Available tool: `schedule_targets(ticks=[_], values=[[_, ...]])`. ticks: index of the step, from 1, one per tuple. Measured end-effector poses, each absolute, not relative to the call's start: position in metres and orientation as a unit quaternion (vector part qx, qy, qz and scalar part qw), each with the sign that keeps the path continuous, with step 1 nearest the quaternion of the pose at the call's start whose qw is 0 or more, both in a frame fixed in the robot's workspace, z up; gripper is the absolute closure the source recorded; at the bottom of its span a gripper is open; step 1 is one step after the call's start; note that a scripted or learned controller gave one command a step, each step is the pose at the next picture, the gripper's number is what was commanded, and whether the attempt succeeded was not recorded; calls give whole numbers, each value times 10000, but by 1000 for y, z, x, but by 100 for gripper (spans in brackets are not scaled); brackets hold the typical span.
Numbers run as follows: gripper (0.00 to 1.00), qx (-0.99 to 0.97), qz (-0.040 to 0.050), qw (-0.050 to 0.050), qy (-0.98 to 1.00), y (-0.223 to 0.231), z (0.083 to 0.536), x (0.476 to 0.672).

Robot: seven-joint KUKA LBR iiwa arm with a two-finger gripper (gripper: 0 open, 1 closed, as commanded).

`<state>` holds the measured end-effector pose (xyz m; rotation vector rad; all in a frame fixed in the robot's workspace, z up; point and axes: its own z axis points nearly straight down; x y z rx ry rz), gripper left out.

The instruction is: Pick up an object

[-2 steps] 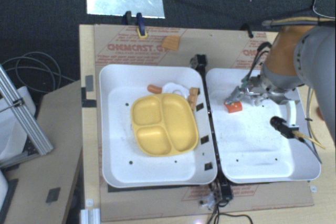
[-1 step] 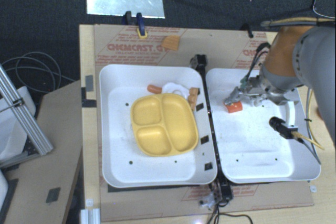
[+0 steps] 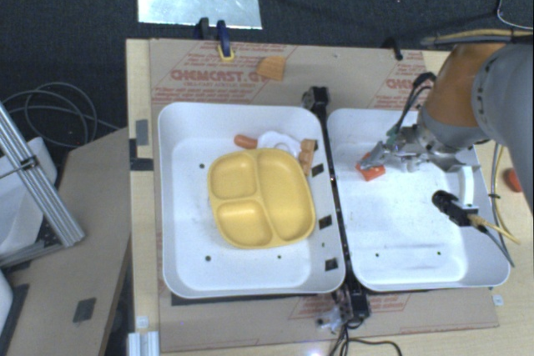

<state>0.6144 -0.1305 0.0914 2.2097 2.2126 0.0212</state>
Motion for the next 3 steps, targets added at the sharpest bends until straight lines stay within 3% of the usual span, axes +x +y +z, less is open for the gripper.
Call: schedule_targets(ticks=[1, 2, 3], values=[[0, 7048, 35, 50, 7094, -119, 90, 645], [100, 7043, 77, 74, 7098, -118, 104, 648], [0, 7041, 67, 62, 7100, -117, 102, 647]])
